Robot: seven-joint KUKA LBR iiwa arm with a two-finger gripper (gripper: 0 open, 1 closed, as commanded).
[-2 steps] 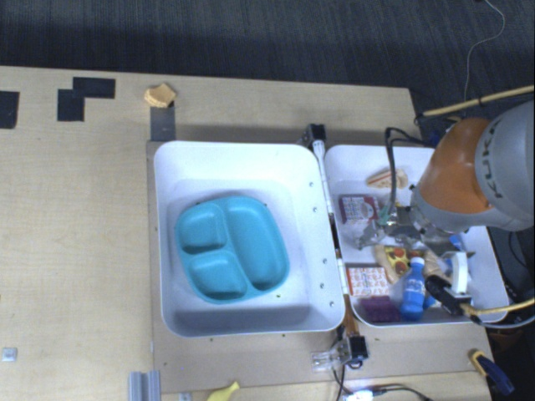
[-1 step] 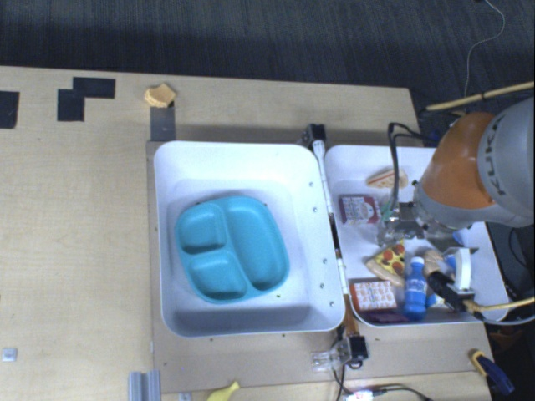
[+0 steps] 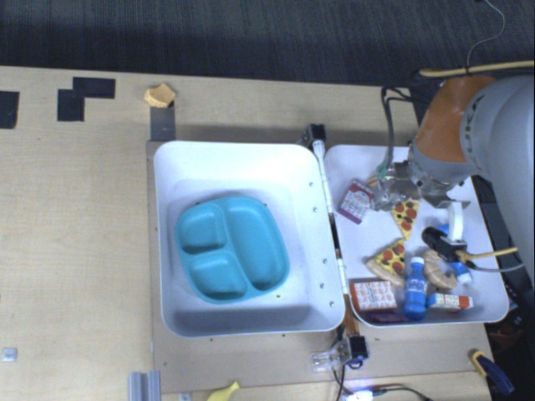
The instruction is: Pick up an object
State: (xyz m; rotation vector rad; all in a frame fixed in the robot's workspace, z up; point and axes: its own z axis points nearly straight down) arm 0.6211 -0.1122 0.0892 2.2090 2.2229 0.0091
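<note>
Over the right bin [image 3: 493, 307], the gripper [image 3: 386, 192] hangs low among the clutter, seemingly lined up for a grab. It sits between a small maroon packet [image 3: 355, 201] and a pizza slice toy [image 3: 405, 214], either a likely target. Whether its jaws are spread or closed I cannot tell, and nothing visibly sits between them. A teal divided tray [image 3: 231, 247] lies in the left bin [image 3: 234, 161].

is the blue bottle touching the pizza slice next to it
Touching. In the camera view the blue bottle lies against the right edge of the pizza slice in the right bin, with no white floor between them.
</note>
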